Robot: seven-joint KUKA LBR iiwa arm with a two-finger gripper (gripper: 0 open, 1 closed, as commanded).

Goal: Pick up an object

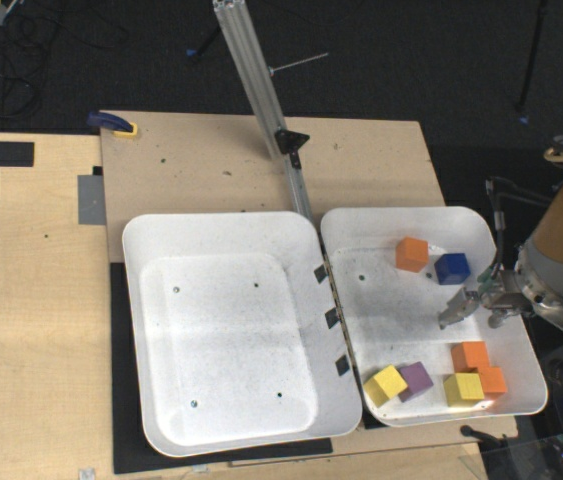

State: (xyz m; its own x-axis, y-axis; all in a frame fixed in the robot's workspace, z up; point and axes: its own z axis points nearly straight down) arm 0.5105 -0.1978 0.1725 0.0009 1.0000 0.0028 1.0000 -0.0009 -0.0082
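White plastic makes up both bins on the desk (pixel 261 158). The left bin (pixel 141 268) sits next to the right bin (pixel 381 223), and all the blocks lie in the right one.

At its far end we see an orange block (pixel 412 254) with a blue block (pixel 452 268) just beside it on the right. Along the near edge we see a yellow block (pixel 385 384) touching a purple block (pixel 416 378). Further right, another yellow block (pixel 463 389) sits tight against two orange blocks (pixel 473 356), one nearer to us than the other.

Our gripper (pixel 471 308) reaches in from the right and hangs over the bare middle of the right bin, between the blue block and the near pile. We see nothing in it. Its fingers look a little apart, but the parts are small and grey, so we cannot tell for sure.

We think no block is picked yet, and any of them could be the one to take. Here is what could go wrong. If we go straight down now, we may close on nothing, since the floor under the gripper is bare. If we go for the near pile, the blocks are packed close, so a finger may land on top of one or push it away. The blue block is also close to the bin wall, and it could slide off to the side.
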